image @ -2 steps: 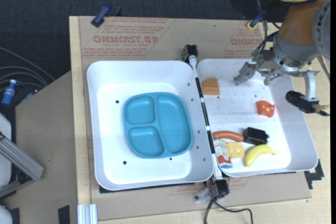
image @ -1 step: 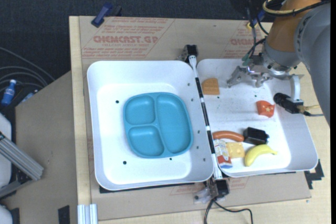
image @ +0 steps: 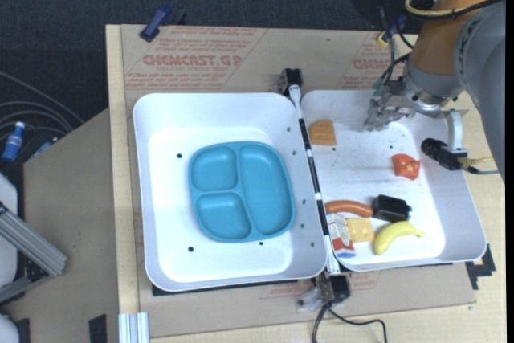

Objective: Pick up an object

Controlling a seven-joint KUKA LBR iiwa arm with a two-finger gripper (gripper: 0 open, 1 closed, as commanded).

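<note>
One tan block [image: 322, 132] lies left of the hand [image: 382, 115].

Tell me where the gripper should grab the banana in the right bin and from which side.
Grip the banana across its thick middle, coming straight down from above. It lies flat, curved, near the bin's front edge. The black block and yellow piece crowd its left end, so closing across the mid-body looks safest.

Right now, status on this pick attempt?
Gripper low over right bin's far edge, nothing seen in it. Brown block nearest, untouched. Tomato, banana lying clear.
</note>
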